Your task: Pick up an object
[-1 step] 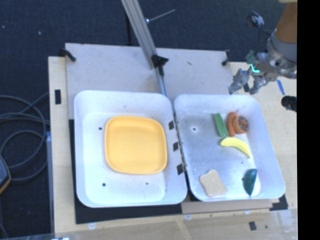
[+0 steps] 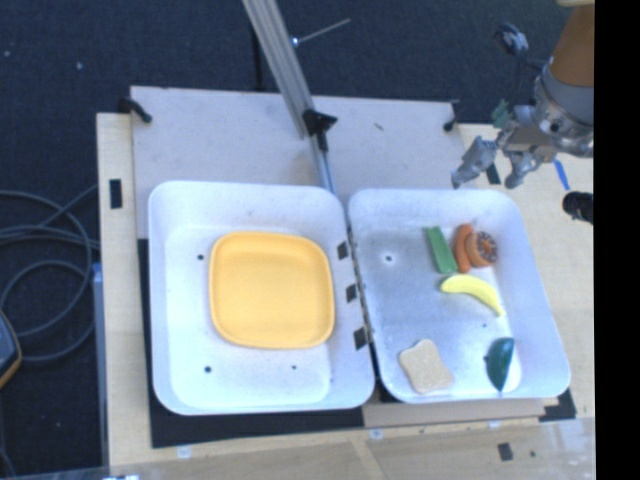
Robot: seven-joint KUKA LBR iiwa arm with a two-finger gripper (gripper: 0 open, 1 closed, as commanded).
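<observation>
**Arm Paused Above the Right Bin**

The gripper (image 2: 492, 168) hung over the far rim of the right bin (image 2: 400, 218), its two fingers spread apart with nothing between them. Inside that bin lay a green stick (image 2: 438, 250), a hot dog (image 2: 472, 248), a banana (image 2: 473, 292), a slice of bread (image 2: 427, 366) and a teal piece (image 2: 499, 360). The left bin (image 2: 180, 218) held a yellow plate (image 2: 271, 290).

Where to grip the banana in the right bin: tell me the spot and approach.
Grip the banana across its thick middle, coming straight down from above. It lies flat, curved and slanted on the bin floor, clear of the green block, so fingers would likely fit either side.
</observation>
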